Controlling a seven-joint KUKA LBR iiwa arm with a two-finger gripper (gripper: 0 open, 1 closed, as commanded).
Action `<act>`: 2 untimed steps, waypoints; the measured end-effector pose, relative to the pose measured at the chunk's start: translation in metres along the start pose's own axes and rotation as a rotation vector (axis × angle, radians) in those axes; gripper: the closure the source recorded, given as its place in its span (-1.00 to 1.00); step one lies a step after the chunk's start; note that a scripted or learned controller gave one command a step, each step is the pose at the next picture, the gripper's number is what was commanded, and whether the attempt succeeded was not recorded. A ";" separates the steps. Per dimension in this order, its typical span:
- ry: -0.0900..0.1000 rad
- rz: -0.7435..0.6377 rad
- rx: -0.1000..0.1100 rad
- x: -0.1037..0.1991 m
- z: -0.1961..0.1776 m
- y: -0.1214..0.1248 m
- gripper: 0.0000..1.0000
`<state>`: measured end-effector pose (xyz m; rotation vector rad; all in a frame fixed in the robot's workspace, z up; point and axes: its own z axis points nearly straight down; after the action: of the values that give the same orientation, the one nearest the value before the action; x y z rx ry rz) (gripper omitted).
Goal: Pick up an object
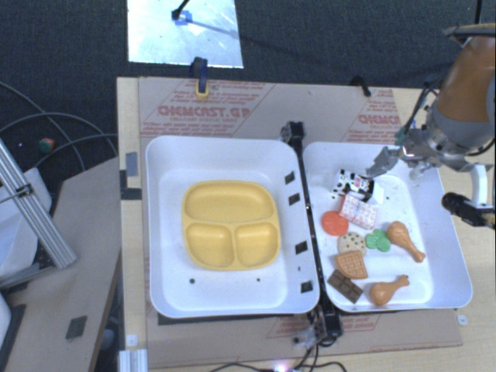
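Note:
The right bin (442,231) holds several toy foods. Among them are a black-and-white piece (353,184), a pink-and-white wafer (359,211), a red disc (335,223), a speckled cookie (351,242) and a green piece (377,241). Two tan drumsticks (405,239) (387,289), a waffle square (351,264) and a brown bar (344,285) lie there too. My gripper (403,160) hangs over the far right part of this bin, up and to the right of the black-and-white piece. Nothing shows in its grasp.
The left bin (167,177) holds a yellow divided plate (231,225). A black clip strip (301,208) runs between the bins. The arm's orange band (473,76) and grey wrist reach in over the right bin's far corner. A black part (465,204) juts in at the right rim.

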<state>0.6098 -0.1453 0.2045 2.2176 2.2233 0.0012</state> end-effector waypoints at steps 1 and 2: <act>0.003 0.006 -0.001 -0.023 0.122 -0.021 -1.00; -0.003 0.002 -0.016 -0.023 0.103 -0.016 1.00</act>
<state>0.5939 -0.1687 0.1014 2.2101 2.2124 0.0157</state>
